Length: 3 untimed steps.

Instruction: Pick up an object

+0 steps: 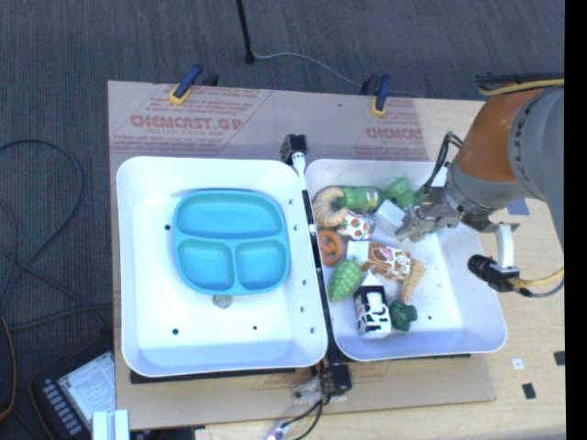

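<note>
The arm comes in from three o'clock, its gripper (415, 228) low inside the right bin (459, 324), near that bin's centre. Whether its tips are apart or together, I cannot tell from here. Just at its nine o'clock the toys lie heaped: a green bottle (359, 196), a croissant (325, 205), a doughnut (329, 245), green grapes (345, 279), a black-and-white carton (370, 312). Nothing seems to be lifted. Across in the left bin (147, 273) a blue divided tray (230, 241) sits flat.
</note>
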Tool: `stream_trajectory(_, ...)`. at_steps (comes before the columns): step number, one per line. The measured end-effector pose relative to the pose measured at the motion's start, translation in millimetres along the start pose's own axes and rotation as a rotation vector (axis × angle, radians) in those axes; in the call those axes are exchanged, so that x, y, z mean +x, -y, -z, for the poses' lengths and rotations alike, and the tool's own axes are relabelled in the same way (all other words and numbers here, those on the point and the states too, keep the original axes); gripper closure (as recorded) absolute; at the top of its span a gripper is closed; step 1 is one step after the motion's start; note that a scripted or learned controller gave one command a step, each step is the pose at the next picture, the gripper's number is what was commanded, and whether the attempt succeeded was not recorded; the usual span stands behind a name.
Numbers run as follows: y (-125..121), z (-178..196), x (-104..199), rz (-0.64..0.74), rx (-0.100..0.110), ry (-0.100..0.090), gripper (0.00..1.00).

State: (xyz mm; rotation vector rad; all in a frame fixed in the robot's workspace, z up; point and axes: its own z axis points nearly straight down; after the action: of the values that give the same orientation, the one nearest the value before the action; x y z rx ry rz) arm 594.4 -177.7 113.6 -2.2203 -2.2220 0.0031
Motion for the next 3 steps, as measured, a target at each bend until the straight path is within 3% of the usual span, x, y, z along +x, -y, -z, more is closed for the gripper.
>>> stream_trajectory(1,-0.1,0.0,0.1,0.0,-0.001,0.0,0.0)
stream_trajectory(2,44.1,-26.0,72.3,0.0,-0.007,0.001,0.0)
stream_trajectory(3,43.0,-15.2,71.9,-0.001,-0.01,0.001,1.0)
